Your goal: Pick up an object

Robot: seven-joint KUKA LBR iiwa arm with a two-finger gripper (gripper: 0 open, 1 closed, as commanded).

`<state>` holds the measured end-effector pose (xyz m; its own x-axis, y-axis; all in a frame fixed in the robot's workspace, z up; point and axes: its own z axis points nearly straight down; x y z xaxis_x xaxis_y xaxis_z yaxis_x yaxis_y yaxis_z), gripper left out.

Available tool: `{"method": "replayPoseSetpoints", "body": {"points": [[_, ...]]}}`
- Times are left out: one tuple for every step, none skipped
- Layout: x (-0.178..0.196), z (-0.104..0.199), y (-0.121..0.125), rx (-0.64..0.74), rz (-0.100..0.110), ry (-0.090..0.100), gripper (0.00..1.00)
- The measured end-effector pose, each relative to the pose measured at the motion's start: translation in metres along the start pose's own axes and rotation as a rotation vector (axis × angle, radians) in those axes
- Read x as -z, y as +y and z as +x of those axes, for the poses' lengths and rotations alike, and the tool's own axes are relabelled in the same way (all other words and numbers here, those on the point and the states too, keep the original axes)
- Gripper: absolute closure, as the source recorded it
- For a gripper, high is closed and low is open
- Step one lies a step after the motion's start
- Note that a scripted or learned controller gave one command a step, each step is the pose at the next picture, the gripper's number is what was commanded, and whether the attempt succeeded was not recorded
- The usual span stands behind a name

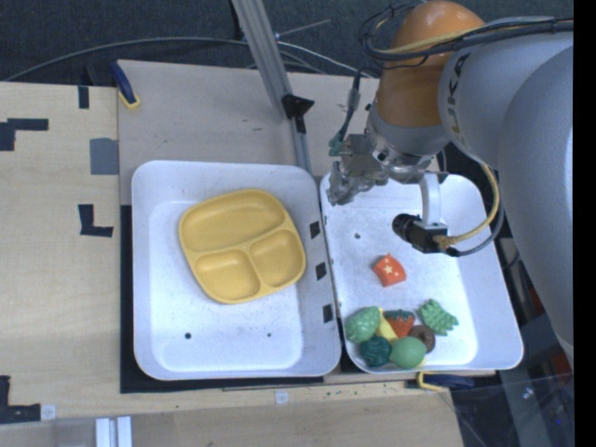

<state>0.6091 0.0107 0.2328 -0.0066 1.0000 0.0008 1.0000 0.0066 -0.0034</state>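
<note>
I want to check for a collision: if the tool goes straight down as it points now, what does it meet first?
Probably the bare floor of the right bin near its upper-left corner; the tool hangs over it. Depth is unclear.

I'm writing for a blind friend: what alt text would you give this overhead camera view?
A grey robot arm's gripper hangs over the far left corner of the right white bin, which holds a small red block and a cluster of green and red toy foods. The left white bin holds a yellow divided plastic plate.

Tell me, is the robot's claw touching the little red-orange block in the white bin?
Apart. The camera view shows bare white bin floor between the gripper and the small red-orange block lying below it.
</note>
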Motion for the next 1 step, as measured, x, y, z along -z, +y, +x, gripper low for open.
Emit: {"method": "replayPoseSetpoints", "body": {"points": [[-0.0112, 0.0592, 0.01, 0.001, -0.001, 0.0, 1.0]]}}
